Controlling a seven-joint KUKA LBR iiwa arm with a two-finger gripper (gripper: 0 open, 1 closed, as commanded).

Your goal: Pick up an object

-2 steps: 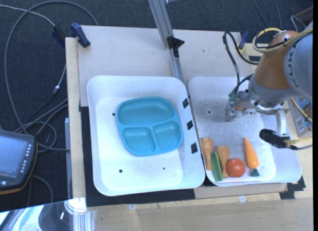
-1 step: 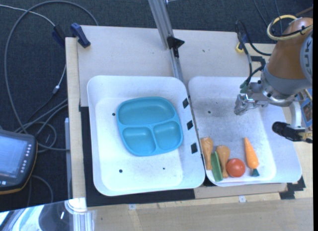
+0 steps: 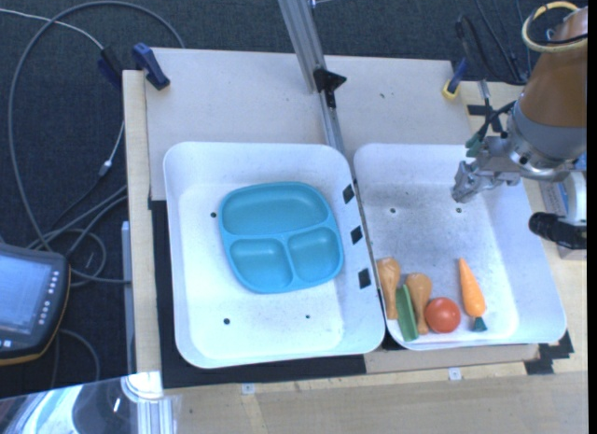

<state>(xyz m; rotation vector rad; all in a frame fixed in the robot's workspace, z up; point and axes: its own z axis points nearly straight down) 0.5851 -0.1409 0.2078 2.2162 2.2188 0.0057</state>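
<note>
- The table (image 3: 233, 96) carries two white bins side by side; I see my arm (image 3: 560, 77) reaching in from the right over the right bin (image 3: 420, 189).
- The left bin (image 3: 196, 329) holds a blue divided tray (image 3: 280, 236), flat on its floor. I would leave it: wide, shallow and stiff, with a poor edge for a two-finger grip.
- My pincer (image 3: 464, 187) hovers over the upper part of the right bin, well apart from the food. I cannot tell how far it is open, and I see nothing in it.
- The pickable things lie bunched along the near edge of the right bin: a carrot (image 3: 471, 290), a green stick (image 3: 406, 303), two tan pieces (image 3: 419, 290) and a tomato (image 3: 443, 315).
- The carrot is my choice. It is orange with a small green end, lying lengthwise and slightly clear of the rest.
- I judge it to be toy food: light, stiff, probably smooth plastic, so apt to slip. I would close across its thick middle, not the taper.
- The tomato is red, round and touching its neighbours, so likely to roll out of a grip.
</note>
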